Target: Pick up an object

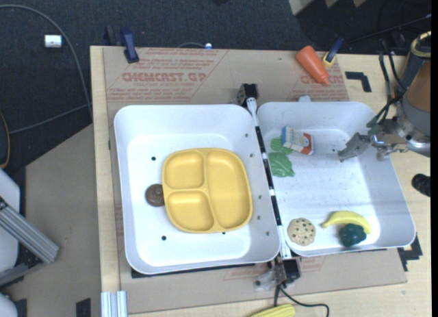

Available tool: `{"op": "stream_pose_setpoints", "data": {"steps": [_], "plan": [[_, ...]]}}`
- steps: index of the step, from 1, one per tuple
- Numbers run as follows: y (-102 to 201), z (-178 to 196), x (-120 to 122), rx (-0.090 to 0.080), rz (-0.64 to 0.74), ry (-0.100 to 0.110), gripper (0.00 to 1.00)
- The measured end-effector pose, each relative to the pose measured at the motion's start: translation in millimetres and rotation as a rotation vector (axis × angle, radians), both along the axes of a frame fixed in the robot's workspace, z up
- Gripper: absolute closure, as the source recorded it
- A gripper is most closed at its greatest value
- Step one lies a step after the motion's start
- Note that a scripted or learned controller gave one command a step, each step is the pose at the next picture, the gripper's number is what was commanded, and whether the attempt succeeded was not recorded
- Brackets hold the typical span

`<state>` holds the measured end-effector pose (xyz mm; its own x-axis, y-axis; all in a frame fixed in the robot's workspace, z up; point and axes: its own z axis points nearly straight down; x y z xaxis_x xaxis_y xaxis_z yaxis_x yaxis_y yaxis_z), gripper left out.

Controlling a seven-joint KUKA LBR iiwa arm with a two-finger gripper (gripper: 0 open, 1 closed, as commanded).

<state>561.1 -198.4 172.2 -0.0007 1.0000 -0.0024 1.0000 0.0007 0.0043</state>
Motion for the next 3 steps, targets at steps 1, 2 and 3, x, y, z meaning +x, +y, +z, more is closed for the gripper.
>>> {"op": "stream_pose_setpoints", "data": {"steps": [1, 2, 3], "plan": [[9.7, -18.6, -82.5, 0.003, -0.002, 0.006, 0.00], [-14.6, 75.7, 19.6, 0.000, 0.001, 0.000, 0.00], [79.0, -62.9, -7.1, 0.005, 0.001, 0.008, 0.00]]}}
